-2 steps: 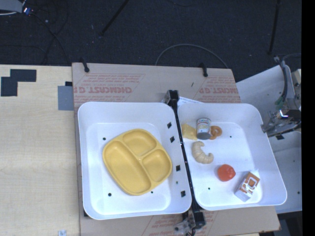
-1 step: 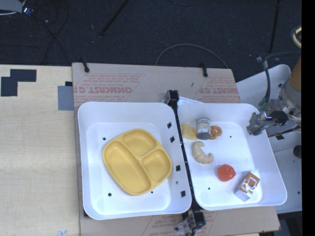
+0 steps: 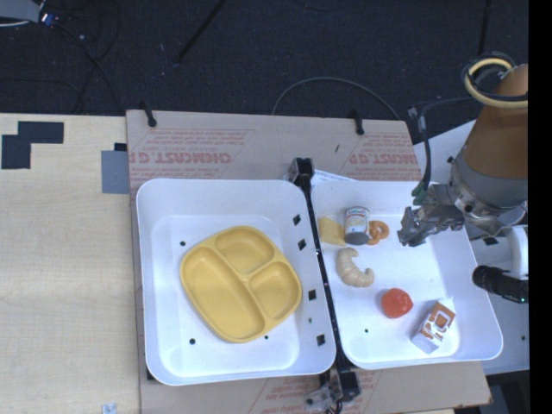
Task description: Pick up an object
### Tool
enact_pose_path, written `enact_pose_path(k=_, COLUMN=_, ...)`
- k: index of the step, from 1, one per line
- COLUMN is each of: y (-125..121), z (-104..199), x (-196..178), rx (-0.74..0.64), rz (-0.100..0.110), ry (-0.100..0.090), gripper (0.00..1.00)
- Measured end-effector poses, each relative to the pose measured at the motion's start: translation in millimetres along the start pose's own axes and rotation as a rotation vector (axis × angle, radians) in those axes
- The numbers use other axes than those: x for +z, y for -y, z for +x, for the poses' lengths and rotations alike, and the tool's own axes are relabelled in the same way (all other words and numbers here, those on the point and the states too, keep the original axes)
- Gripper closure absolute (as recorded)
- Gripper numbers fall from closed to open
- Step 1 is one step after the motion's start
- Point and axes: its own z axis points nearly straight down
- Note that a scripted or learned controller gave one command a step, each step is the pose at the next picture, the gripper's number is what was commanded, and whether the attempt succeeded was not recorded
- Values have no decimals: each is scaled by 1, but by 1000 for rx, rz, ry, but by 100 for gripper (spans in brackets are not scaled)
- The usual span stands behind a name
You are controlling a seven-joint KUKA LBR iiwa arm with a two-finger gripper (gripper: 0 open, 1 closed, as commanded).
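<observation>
Tool hovering over right bin, grip state I cannot tell; can, pretzel, croissant crowding leftward; tomato sitting apart.

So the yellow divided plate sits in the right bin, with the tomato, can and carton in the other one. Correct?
Not quite. The camera view shows the yellow divided plate in the left bin; the tomato, can and carton lie in the other one, the right bin.
</observation>
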Motion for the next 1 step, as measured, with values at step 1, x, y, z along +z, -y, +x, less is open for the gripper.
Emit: enact_pose_path(k=1, y=9, z=52, x=18, rx=0, rz=1, ry=0, gripper=100)
